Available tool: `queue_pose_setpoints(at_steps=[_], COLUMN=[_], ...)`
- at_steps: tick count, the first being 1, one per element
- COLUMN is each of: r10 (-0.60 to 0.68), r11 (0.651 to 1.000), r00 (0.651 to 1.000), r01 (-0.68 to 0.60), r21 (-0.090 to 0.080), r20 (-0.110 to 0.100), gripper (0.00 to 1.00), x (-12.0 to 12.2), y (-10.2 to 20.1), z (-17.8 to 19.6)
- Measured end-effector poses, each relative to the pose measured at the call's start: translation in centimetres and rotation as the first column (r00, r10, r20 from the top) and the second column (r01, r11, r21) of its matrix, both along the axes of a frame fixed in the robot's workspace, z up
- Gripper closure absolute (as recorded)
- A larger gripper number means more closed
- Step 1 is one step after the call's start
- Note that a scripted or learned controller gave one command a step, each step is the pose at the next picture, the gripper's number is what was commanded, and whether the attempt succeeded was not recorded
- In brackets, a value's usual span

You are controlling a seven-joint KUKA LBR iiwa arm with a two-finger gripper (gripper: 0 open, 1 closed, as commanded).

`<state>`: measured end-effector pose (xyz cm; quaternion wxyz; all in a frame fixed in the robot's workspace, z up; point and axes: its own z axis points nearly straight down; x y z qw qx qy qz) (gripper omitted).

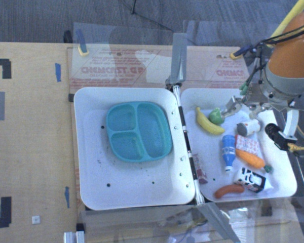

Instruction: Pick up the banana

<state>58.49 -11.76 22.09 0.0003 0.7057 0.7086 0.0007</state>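
The yellow banana (209, 122) lies in the right bin (289, 186), near its upper left part, with a small green item (216, 117) touching its upper side. My gripper (242, 108) hangs over the right bin's upper area, just right of the banana and apart from it. Its fingers (231, 106) stand open with nothing between them. The orange band of the arm (289, 59) is above it at the right edge.
Also in the right bin: a blue bottle (228, 152), a white cylinder (247, 128), a red-and-white packet (248, 145), a carrot (252, 159), a black-and-white item (252, 178) and a sausage (229, 190). The left bin (91, 186) holds a teal divided plate (139, 131).
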Motion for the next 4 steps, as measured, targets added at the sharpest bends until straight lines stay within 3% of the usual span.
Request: queue_pose_setpoints(at_steps=[1,2,3,4], r10=[0.339,0.278,0.277,0.503], r11=[0.941,0.961,0.961,0.864], r00=[0.941,0.961,0.961,0.864], r01=[-0.339,-0.278,-0.277,-0.503], r21=[-0.001,-0.003,0.008,-0.005], r20=[0.002,0.005,-0.01,0.005], gripper=[0.0,0.0,1.0,1.0], x=[0.8,6.1,5.7,5.5], y=[2.4,0.1,0.2,0.8], z=[-9.2,-13.1,-12.1,-5.9])
